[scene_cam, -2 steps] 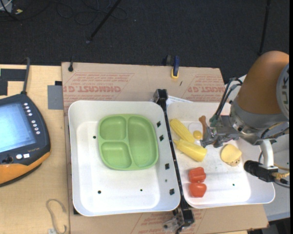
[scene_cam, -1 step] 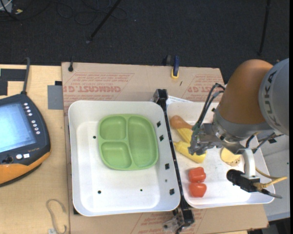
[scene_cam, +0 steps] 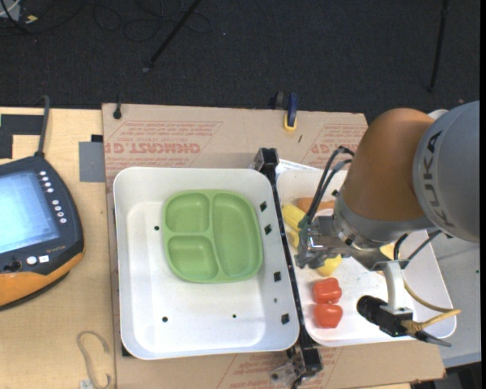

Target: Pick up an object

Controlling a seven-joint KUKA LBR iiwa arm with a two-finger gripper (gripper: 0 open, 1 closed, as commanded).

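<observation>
while the yellow toy (scene_cam: 294,215) lies at about ten o'clock in the right bin (scene_cam: 437,298), your gripper (scene_cam: 312,245) hovers just beside it, approaching; i cannot tell its state. next, judge a descent. red pepper (scene_cam: 327,301) sits toward six, green divided plate (scene_cam: 212,236) in the left bin (scene_cam: 146,314).

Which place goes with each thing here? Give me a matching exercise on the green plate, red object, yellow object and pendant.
Things:
1. green plate
2. red object
3. yellow object
4. pendant

Places:
A. right bin, near its front
B. on the bench, left of both bins
C. left bin
D. right bin, by the divider, behind the gripper

Pairs: 1-C, 2-A, 3-D, 4-B
</observation>
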